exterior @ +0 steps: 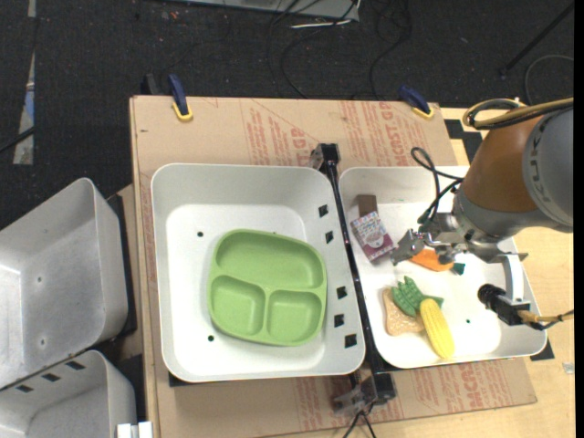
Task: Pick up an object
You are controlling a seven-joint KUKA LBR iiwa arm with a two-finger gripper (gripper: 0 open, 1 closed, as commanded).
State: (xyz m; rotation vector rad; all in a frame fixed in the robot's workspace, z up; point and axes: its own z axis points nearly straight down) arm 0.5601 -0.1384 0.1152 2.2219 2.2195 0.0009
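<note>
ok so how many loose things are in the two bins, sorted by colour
green: 2, the divided plate and the small leafy toy
yellow: 1, the corn cob
orange: 1, the piece at the claw
purple: 1, the packet
tan: 1, the slice
total: 6

Left bin (173, 245): divided tray (267, 286), central. Right bin (401, 185): packet (370, 230) at back left; carrot (432, 261) right of it, under gripper (424, 245); toast (398, 316), leafy vegetable (408, 295) and corn (437, 328) in front.
</note>
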